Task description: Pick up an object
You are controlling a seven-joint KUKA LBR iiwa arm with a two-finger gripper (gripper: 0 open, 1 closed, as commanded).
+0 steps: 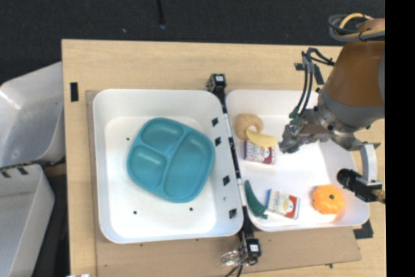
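Objects for picking lie in the right bin, scattered loose and apart, which leaves room for fingers to come down beside most of them. A banana, pale yellow and curved, lies near the bin's left wall, touching a tan ring-shaped item, perhaps a bagel or doughnut, that sits just above it. Directly below the banana is a small carton, white with purple print, flat-faced and boxy. Toward the near edge lie a second small packet with red and white print, a dark green curved piece just beside it against the divider, and an orange pumpkin-like toy, round and ribbed, probably smooth plastic.

Gripper hangs just right of the banana and carton, at the end of the grey arm with its orange band. Whether it is apart or together I cannot tell; the tip is dark and small against the white floor. Nothing is visibly held.

Left bin holds a teal divided plate, shallow, glossy, with three compartments, lying flat at centre.

Judgement: the banana or carton looks the nearest candidate; the crowding of banana, ring and carton could spoil a clean grasp.
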